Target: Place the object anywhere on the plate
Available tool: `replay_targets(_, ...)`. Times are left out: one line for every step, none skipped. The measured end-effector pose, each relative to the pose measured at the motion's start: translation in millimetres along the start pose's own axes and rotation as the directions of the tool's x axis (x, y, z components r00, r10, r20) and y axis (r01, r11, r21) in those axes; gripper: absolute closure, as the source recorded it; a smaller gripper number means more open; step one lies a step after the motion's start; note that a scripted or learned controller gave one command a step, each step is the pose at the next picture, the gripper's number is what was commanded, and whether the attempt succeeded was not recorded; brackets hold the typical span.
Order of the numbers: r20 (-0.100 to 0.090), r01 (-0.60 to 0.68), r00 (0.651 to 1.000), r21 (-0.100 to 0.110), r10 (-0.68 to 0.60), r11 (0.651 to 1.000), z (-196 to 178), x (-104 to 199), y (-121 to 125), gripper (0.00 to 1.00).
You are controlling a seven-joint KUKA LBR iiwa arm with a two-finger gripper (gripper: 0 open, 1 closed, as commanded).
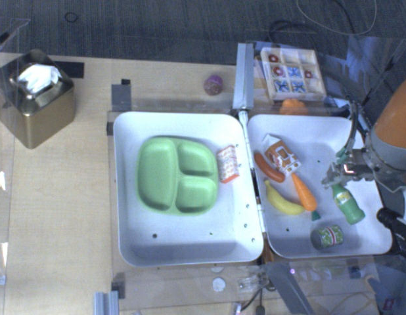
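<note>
A green bottle [348, 205] is seen in the right bin [380, 241], near its right wall, lying with its long axis slanted: the cap end points up and to the left, the base down and to the right. The pincer [339, 173] is placed just above the bottle's cap end, at the tip of the arm [395, 136], which is brought in from the right with its orange band above the wrist and the wrist angled down toward the bin floor. Whether the pincer is spread or closed cannot be told, and nothing is shown clearly between its tips.

To the left of the bottle a carrot [305, 192], a banana [284, 202], a sausage [269, 167] and a small carton [282, 156] are gathered near the bin's left wall; a can [328, 237] is lying below the bottle.

In the left bin [144, 248] a green divided plate [177, 174] is set flat, with a packet [228, 163] lying against its right edge.

On the surface [52, 209] a tan box [35, 104] is placed at far left, and a game board [293, 72] behind the right bin
</note>
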State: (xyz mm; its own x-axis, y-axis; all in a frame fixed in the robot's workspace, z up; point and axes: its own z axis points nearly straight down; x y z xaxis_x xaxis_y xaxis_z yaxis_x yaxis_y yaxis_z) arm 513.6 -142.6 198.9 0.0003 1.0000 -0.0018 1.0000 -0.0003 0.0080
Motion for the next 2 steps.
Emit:
replay_targets(-0.002, 0.027, 1.000, 0.002, -0.027, 1.000, 0, 64, 29, 1.00)
replay_targets(-0.002, 0.201, 0.980, 0.000, -0.201, 0.980, -19, 116, 66, 1.00)
